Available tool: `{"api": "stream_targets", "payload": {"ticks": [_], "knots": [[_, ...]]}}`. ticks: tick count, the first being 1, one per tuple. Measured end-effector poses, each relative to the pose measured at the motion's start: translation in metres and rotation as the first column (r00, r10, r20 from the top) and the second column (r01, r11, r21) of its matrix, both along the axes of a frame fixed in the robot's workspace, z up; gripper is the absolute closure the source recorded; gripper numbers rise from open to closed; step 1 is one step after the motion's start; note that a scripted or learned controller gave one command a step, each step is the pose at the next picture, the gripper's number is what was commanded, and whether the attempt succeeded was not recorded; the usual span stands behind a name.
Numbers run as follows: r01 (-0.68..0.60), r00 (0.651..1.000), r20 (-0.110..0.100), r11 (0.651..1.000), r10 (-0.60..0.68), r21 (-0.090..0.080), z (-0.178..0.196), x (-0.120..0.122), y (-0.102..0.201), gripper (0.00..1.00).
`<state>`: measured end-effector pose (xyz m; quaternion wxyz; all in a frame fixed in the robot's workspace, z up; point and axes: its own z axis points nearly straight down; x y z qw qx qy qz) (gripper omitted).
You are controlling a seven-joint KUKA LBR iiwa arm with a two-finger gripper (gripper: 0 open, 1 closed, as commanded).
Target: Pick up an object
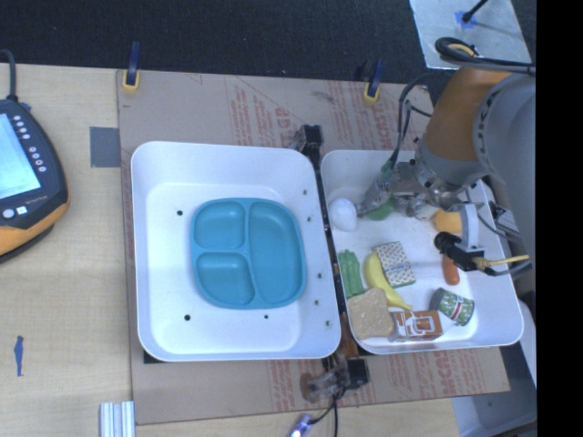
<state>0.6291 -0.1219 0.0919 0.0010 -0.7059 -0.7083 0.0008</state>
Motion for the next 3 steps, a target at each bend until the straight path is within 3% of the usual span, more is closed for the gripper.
{"api": "stream_targets", "payload": {"ticks": [1, 2, 3], "knots": [[0.000, 1.000, 0.000, 1.000, 0.000, 0.000, 0.000, 0.027, 0.015, 0.00], [-0.003, 1.000, -0.001, 1.000, 0.003, 0.000, 0.011, 0.027, 0.014, 1.00], [-0.003, 1.000, -0.001, 1.000, 0.003, 0.000, 0.010, 0.027, 0.014, 0.00]]}}
